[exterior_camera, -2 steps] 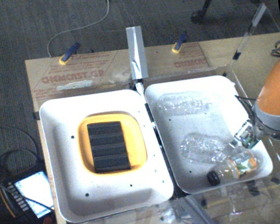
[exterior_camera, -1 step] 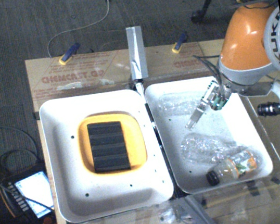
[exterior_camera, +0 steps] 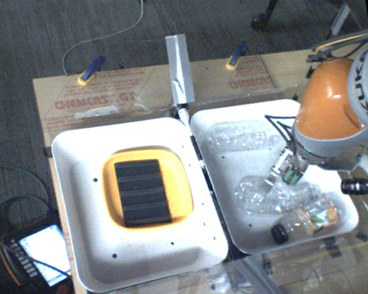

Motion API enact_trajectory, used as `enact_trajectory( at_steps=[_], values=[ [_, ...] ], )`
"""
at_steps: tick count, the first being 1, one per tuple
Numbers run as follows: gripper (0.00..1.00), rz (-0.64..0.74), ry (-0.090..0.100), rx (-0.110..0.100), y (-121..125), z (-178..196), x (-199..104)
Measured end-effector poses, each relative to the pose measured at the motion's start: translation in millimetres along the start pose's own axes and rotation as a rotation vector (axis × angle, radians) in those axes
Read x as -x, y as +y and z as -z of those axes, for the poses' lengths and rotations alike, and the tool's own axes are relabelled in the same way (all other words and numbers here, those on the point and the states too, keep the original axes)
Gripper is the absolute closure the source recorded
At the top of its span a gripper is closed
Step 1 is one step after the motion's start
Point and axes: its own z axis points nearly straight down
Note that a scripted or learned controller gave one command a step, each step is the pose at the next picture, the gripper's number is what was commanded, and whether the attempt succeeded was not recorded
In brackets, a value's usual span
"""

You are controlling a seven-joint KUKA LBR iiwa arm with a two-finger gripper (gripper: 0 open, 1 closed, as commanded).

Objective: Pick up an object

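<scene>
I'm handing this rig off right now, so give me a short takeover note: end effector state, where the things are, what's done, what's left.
End effector: low in the right bin, over the clear plastic bottles; whether it grips anything cannot be told.
Right bin: crumpled clear bottles mid-bin, a bottle with an orange label and black cap along the near edge.
Left bin: yellow tray with black insert, untouched.
Done: arm brought down over the bottles.
Left: confirm a grasp and lift one object.
</scene>
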Motion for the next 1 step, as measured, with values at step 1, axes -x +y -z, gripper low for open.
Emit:
enact_trajectory(
  at_steps=[1],
  values=[
    [0.00, -0.265, -0.002, 0.001, -46.0, 60.0, 56.0]
  ],
)
